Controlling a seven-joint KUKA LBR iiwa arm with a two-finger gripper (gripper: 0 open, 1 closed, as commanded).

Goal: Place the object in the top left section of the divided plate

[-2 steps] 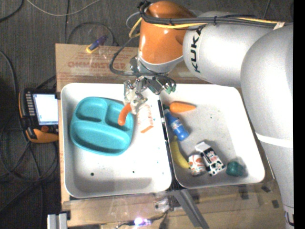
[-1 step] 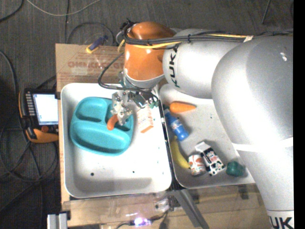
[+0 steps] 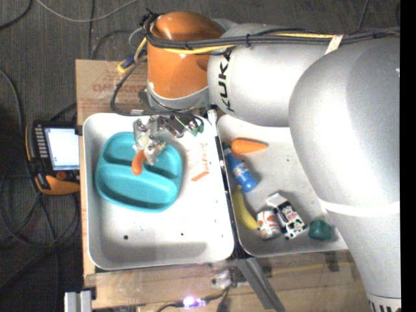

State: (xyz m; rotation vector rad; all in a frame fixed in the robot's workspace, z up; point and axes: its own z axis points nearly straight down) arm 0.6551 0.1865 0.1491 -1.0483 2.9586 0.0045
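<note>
**Gripper over the blue plate, small orange piece at its fingers**

The gripper hangs over the upper part of the divided plate, a turquoise dish lying in the left bin. A small orange object sits at the lower tip of the fingers, over the plate's upper section; the metal parts crowd together there, so I cannot tell whether the fingers clamp it or merely touch it, nor how wide they stand. Just right of the gripper, on the bin floor, lies a white card with orange marks.

Further right, past the wall between the bins, the right bin holds a carrot, a blue bottle, a yellow banana, a small can, a white patterned carton and a teal lump. The arm's grey bulk covers the right bin's far side.
</note>
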